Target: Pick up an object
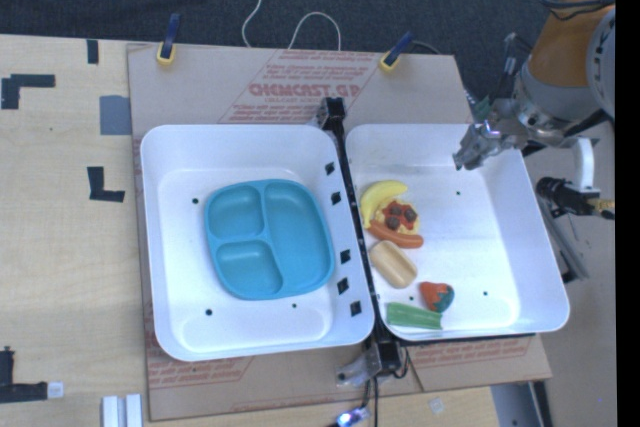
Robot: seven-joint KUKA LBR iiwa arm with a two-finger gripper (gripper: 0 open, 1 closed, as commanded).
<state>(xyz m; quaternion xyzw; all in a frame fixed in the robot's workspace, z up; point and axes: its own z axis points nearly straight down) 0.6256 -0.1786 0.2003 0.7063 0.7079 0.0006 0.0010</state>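
We see the arm's jaws (470, 155) poised over the upper right part of the right bin (500, 245), carrying nothing; whether they stand open or closed we cannot tell at this size. The things to pick from all lie along that bin's left side, well apart from the jaws: a yellow banana (380, 197), a small dark berry cluster (402, 214) just beside it, an orange-red sausage (396, 237), a tan bread roll (392, 264), a red-and-blue piece (436, 295) and a green pod (414, 317) near the front edge. The left bin (170, 245) holds a blue divided plate (268, 237).

We judge the main risk to be crowding. The banana, berries, sausage and roll touch or nearly touch, so a descent there may catch two items or push one aside. They also sit close to the divider between the bins, which could block one side of the jaws. The green pod lies low and flat, so a close may slide over it.
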